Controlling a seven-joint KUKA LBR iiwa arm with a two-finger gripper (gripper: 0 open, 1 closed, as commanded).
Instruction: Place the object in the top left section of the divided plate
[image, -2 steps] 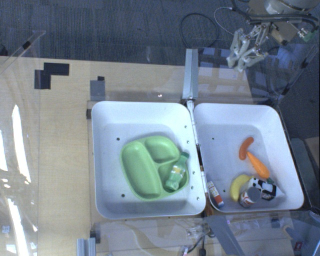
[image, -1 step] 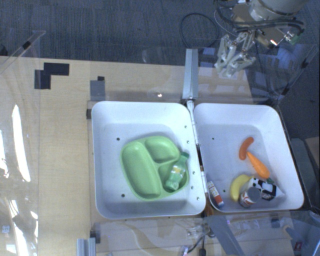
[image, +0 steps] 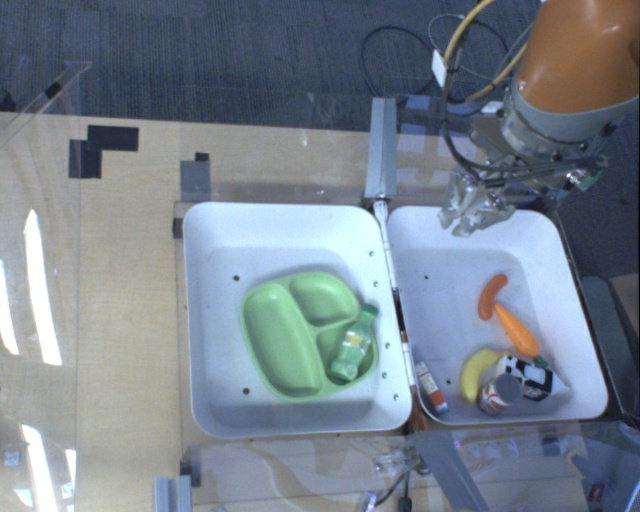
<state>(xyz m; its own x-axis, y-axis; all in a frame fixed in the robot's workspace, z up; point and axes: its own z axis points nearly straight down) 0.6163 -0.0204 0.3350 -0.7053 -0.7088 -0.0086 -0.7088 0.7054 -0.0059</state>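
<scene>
Landmark for all positions: the green divided plate.

Bench, light wood, carries two white bins. Left bin holds the plate, lying near its middle. Right bin sits just beside it, on the plate's right.

Arm, grey with orange band, enters above and to the right of the plate, well apart from it. Gripper hangs over the far-left corner of the right bin; nothing visible between its fingers; how far they are parted, cannot tell.

Small green bottle lies in the plate's lower right compartment, cap end tilted up over the rim.

In the right bin, well right of the plate: orange carrot, orange sausage-shaped piece, yellow banana, black-and-white can, and a thin tube against the bin's left wall.
</scene>
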